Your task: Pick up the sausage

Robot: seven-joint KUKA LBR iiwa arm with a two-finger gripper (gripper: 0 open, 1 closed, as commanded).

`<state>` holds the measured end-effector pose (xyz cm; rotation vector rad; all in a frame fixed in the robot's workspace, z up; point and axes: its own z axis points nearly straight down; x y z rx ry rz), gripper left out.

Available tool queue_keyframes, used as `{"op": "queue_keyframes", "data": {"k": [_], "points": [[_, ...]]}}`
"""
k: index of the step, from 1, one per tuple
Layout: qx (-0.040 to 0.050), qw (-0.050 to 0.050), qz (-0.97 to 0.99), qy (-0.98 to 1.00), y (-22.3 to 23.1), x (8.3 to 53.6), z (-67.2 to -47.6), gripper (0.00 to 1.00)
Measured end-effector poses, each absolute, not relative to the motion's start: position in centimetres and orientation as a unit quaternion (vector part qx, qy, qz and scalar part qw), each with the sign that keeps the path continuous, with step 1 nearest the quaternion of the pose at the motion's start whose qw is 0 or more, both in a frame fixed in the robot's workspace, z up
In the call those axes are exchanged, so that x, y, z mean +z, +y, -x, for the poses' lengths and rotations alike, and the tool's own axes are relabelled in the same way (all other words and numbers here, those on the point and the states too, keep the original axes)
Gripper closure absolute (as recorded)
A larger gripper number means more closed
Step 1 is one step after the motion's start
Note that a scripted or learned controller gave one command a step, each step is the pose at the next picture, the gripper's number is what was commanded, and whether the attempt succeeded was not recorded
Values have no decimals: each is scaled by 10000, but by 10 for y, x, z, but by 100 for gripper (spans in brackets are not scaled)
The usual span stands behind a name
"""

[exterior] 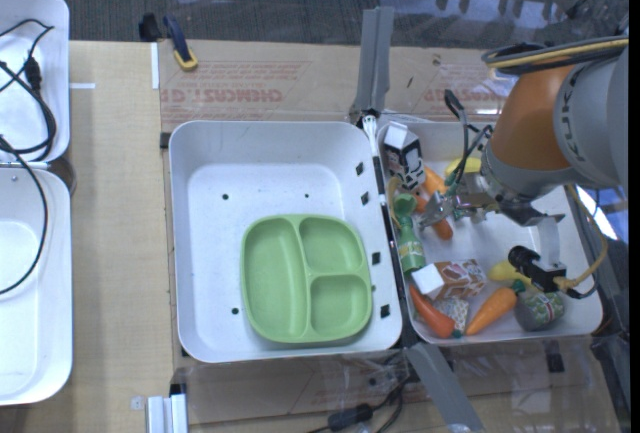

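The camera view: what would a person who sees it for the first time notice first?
Most likely the green divided plate, lying alone in the left white bin. Next comes the grey arm with its orange band, reaching in from the right over the right bin. Its pincer is low among a crowded pile of toy foods there, with an orange carrot near the front edge.

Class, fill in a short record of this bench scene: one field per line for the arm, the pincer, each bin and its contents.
arm: grey with orange band, over the right bin
pincer: low among the toys in the right bin
left bin: holds a green divided plate
right bin: holds mixed toy food, including a carrot
sausage: cannot pick it out with certainty
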<state>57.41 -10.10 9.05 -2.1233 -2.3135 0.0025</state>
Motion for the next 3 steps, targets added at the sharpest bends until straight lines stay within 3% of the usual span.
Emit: {"op": "queue_keyframes", "data": {"k": [1, 2, 3], "points": [[15, 7, 7303, -6832, -84, 190, -538, 0], [21, 9, 8046, -5937, -69, 189, -547, 0], [19, 18, 8280, -5607, -106, 90, -497, 0]]}}
